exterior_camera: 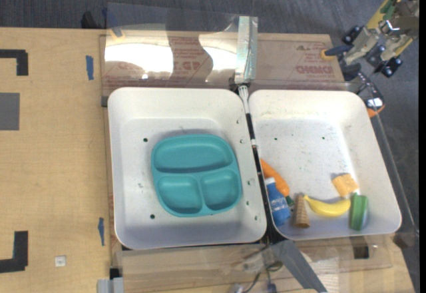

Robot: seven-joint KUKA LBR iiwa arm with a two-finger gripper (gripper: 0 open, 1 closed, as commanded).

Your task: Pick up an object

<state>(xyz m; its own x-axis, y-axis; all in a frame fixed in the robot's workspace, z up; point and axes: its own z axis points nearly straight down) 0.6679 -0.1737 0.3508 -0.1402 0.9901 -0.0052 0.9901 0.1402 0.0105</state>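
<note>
Right, my gripper (373, 52) hovers past the right bin's (313, 112) far corner, can't tell its state; banana (327, 206) lies near the front edge beside a green piece (359, 211)

Metal end effector (383, 35), yellow cables

Tan bench (46, 152) bears two white bins: left bin (126, 112), right bin (319, 102), side by side, touching.
</note>
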